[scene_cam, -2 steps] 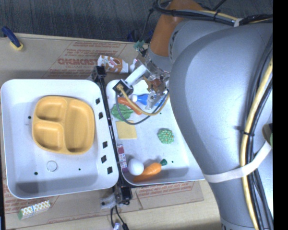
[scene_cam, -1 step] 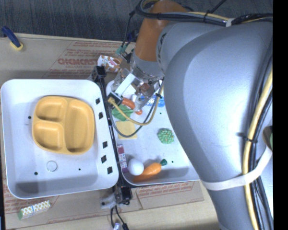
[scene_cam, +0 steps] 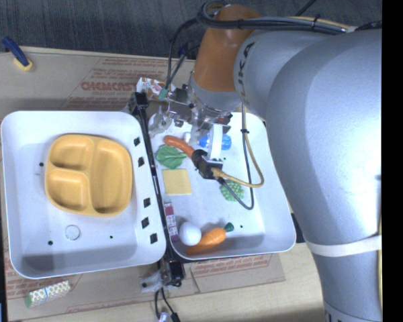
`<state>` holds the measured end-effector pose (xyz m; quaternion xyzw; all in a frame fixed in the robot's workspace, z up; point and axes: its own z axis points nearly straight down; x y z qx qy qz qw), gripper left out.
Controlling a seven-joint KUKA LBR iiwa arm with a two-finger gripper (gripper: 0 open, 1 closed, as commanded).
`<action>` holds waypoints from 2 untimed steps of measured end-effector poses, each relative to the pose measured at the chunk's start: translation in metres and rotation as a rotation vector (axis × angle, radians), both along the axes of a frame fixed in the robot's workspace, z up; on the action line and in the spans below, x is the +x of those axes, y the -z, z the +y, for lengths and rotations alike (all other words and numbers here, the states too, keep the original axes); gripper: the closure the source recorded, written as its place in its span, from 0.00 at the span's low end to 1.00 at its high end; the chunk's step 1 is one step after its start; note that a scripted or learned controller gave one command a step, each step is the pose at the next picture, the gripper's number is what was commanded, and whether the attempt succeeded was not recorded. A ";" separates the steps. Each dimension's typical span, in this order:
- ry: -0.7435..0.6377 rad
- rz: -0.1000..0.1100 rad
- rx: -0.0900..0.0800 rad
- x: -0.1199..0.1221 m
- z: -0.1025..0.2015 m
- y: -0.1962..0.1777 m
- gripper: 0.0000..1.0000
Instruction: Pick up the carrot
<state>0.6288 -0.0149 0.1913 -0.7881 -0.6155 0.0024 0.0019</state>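
Observation:
The carrot, orange with a small green top, lies against the near wall of the right bin, touching a white egg. My gripper hangs over the far end of that bin, well away from the carrot, among metal parts and cables. Just beneath it lies a slim orange-red piece.
Also in the right bin are a green leaf, a yellow cheese slice, a green patterned item and a blue item. A yellow divided plate sits in the left bin. The arm's big grey body covers the right side.

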 end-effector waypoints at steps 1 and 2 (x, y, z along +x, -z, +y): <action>0.119 -0.003 -0.001 0.008 -0.042 0.000 0.00; 0.205 0.000 -0.001 0.001 -0.082 0.071 0.00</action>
